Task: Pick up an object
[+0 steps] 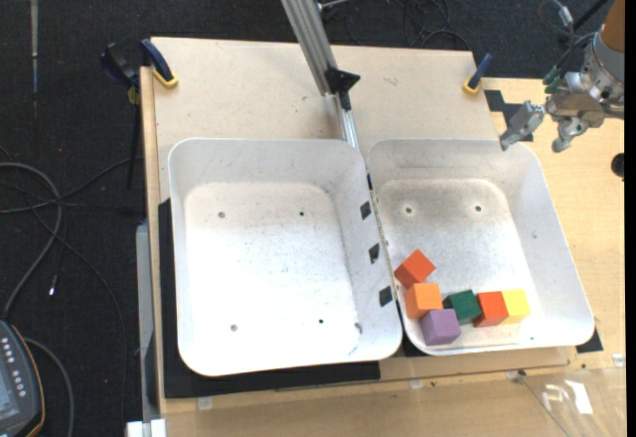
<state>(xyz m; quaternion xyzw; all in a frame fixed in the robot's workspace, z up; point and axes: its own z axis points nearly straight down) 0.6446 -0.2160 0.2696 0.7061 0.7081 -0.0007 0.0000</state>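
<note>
In the right bin (556,256), at six o'clock, we see small blocks (459,304), likely light and rigid; grip flat sides. End effector (542,129) spread, holding nothing.

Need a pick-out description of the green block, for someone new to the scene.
Look in the right bin, at the cluster of blocks near its front edge. The green block sits in the row there, between an orange block and a red-orange block. It is the only green one.

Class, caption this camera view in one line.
Gripper open beside right bin holding six blocks.
</note>
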